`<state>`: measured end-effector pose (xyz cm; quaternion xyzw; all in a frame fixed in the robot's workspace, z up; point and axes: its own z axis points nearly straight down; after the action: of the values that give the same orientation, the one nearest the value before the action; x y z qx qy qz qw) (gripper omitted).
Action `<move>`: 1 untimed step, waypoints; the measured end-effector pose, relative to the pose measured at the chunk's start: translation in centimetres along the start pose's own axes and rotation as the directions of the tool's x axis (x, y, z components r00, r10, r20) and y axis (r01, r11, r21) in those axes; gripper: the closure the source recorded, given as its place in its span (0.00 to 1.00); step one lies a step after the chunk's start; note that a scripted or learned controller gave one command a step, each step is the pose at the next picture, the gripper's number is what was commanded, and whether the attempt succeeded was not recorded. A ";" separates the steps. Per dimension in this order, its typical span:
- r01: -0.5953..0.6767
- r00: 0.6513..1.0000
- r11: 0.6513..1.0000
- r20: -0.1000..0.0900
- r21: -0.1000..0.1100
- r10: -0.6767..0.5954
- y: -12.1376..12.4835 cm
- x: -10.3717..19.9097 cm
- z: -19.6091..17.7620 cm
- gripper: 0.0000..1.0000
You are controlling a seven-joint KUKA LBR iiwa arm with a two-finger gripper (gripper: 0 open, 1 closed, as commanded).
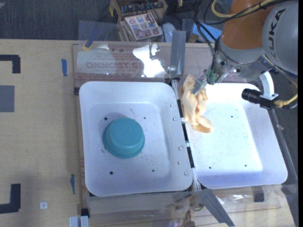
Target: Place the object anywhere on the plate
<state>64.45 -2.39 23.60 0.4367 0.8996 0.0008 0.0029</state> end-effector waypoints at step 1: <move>0.388 0.922 0.922 -0.002 -0.001 -0.388 2.6 4.0 -0.8 1.00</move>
<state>64.01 2.32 24.36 0.2501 0.9682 0.0007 0.0022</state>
